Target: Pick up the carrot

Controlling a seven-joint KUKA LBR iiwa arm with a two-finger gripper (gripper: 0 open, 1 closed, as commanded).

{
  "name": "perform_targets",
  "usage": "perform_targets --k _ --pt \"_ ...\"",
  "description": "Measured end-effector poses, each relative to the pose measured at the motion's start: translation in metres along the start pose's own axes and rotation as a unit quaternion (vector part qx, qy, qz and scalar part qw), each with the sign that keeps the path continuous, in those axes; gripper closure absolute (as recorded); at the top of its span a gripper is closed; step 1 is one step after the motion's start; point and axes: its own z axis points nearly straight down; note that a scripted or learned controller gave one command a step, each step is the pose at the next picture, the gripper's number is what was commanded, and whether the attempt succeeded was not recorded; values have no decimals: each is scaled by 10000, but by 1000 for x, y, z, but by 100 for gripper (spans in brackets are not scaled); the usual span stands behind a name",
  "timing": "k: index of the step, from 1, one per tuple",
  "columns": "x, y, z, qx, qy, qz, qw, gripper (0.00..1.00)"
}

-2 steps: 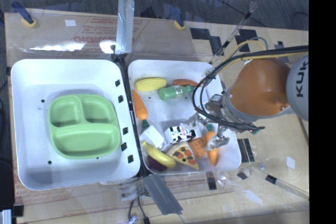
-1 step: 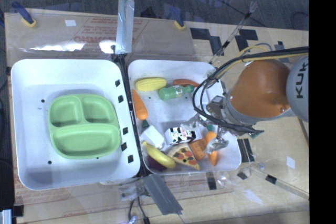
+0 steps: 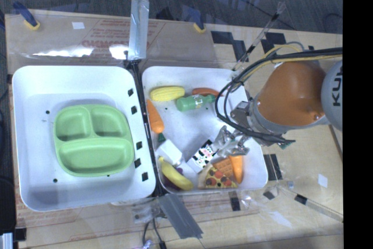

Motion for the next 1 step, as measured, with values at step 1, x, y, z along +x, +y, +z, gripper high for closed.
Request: perform_targets --k 1 --pt "1 1 1 -14 9 3 10000 0"
